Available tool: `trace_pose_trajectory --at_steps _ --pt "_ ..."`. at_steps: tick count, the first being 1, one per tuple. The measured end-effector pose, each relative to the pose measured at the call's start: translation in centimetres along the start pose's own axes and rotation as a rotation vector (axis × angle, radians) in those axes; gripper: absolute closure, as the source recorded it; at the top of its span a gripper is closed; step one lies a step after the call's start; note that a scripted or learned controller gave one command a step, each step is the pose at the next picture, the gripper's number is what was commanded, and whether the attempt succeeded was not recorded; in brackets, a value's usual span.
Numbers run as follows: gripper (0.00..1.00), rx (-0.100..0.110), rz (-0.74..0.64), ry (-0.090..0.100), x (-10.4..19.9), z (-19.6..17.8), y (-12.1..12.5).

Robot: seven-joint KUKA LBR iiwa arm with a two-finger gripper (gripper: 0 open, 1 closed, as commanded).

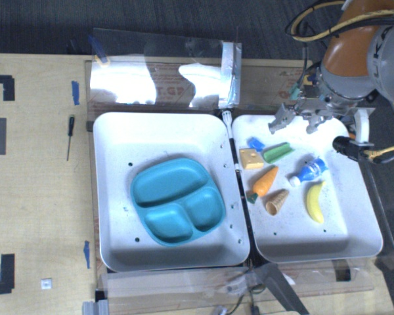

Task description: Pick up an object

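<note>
Overhead, the hand [297,118] is hanging above the far edge of the right bin [361,238], its two grey fingers [280,119] spread apart and gripping nothing. Taking the carrot [265,180] as the landmark: it is lying near the middle of the right bin, tilted with its green end low. Just beyond it, toward the far wall, a tan block [251,158] is sitting, with a small blue piece [255,144] beyond that and a green pod-shaped toy [276,151] lying beside the block, closest to the hand. Just in front of the carrot, an ice-cream cone [276,201] is lying on its side. To the carrot's right, a small blue and white bottle [310,170] is lying tipped over, and a banana [314,202] is resting beyond it, nearer the front. These pieces are crowding close together, several nearly touching, so each is hemmed in by neighbours.

To the carrot's left, across the shared rim, the left bin [111,143] is carrying a blue divided plate [177,199] with three compartments. Behind both bins a clear plastic sheet [161,71] is standing and catching glare. Far left of the carrot, on the wooden tabletop [33,176], a thin pen-like tool [69,135] is lying beside black corner markings [2,87]. No writing can be read on anything.
</note>
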State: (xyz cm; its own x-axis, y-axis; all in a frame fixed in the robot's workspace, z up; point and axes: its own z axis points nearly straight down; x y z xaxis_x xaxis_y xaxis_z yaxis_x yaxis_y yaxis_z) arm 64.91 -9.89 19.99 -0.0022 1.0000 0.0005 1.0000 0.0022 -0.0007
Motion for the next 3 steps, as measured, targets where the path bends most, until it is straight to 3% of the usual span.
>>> trace_pose_trajectory --at_steps 1,2,3 --pt "0.00 -0.007 -0.144 -0.002 0.3 10.3 -2.2" --pt "1.00 -0.009 -0.142 -0.002 0.3 9.3 -2.2" --pt "1.00 -0.010 -0.135 0.001 8.8 1.1 -0.6"
